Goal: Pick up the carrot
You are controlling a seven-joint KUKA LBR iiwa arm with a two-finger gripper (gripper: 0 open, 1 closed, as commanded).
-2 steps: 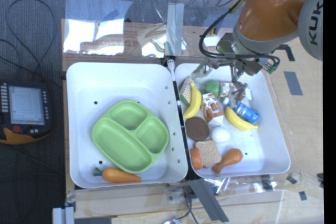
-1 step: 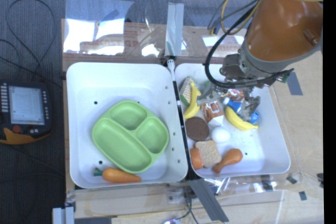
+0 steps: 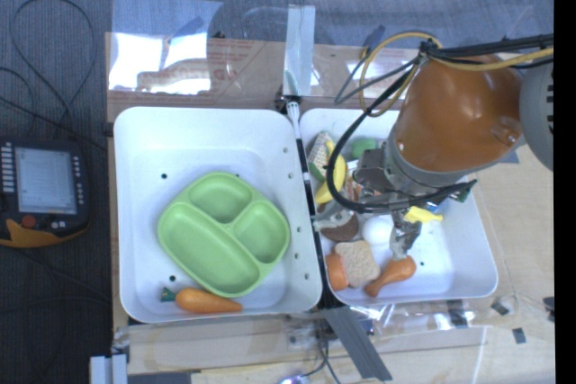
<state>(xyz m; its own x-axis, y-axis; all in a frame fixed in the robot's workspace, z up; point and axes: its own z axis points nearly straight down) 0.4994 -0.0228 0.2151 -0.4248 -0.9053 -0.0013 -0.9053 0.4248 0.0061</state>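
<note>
The carrot [image 3: 208,301], orange with a small green top, lies flat in the left bin [image 3: 135,148], close to its front wall and just below the green plate [image 3: 225,232]. My gripper [image 3: 402,234] hangs low over the right bin [image 3: 472,261], under the arm's orange band, among the toy foods there. It is far to the right of the carrot, across the wall between the bins. The wrist hides most of the gripper.
The green three-part plate fills the middle of the left bin. In the right bin lie a drumstick [image 3: 391,274], a bread slice [image 3: 357,263], a white egg [image 3: 377,232], corn [image 3: 319,153] and a banana [image 3: 339,178]. A teach pendant [image 3: 40,193] sits off the bench at left.
</note>
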